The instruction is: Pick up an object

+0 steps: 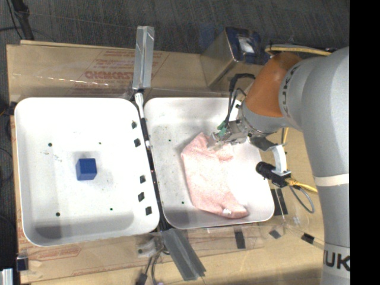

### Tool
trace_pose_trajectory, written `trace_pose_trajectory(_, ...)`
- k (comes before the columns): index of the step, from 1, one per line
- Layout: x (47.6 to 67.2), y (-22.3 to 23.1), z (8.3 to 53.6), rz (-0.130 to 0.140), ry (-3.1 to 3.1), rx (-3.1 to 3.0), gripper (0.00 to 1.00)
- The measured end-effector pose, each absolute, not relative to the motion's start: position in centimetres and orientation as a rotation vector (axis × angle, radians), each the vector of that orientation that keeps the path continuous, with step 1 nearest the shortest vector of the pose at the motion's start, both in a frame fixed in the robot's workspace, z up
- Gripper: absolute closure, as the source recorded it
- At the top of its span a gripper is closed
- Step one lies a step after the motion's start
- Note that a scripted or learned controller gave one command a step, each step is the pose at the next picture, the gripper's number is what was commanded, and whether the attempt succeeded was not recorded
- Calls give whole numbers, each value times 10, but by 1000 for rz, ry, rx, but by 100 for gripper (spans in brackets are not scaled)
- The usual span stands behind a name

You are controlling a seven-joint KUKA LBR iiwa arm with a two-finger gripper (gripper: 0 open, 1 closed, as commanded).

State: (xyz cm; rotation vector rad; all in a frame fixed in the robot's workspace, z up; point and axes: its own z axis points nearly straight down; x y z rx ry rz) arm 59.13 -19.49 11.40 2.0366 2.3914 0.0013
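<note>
Nearest us, our grey arm [323,129] fills the right of the frame. Left bin [35,129] holds a blue cube [86,168]. Right bin [178,108] holds a pink cloth [211,180]; our gripper [224,136] touches the cloth's upper edge, grip unclear.

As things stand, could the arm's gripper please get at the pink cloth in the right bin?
Probably yes: the gripper sits right at the pink cloth's upper edge, nothing between.
</note>
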Motion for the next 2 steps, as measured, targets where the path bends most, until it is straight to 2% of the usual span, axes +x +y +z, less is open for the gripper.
trace_pose_trajectory(1,591,-195,114,1,2391,2036,0)
trace_pose_trajectory(2,602,-203,95,5,2487,1911,0)
